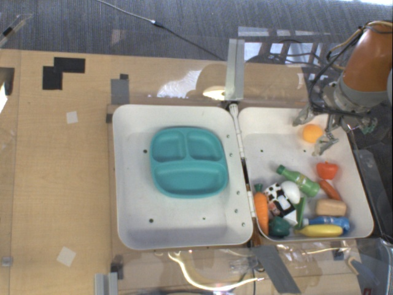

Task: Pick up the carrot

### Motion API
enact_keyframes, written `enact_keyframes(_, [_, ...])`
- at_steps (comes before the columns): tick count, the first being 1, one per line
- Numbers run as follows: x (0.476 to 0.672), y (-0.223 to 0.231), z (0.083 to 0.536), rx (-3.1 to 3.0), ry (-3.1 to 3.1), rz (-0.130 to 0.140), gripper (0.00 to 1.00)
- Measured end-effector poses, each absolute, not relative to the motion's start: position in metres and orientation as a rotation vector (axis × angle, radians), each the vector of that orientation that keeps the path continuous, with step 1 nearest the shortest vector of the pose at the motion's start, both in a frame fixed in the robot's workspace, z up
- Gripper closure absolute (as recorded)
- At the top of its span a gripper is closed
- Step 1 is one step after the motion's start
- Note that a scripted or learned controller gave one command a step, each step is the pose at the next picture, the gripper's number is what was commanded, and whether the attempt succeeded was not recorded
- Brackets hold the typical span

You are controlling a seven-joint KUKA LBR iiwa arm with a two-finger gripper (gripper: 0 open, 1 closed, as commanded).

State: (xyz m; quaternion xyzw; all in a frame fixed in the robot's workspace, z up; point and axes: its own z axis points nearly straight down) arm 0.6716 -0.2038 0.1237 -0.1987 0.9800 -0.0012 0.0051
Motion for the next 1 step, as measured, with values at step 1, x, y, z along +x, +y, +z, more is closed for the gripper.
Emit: enact_keyframes(1, [0.6747, -0.2069, 0.0951, -0.838, 3.007, -0.018, 0.00])
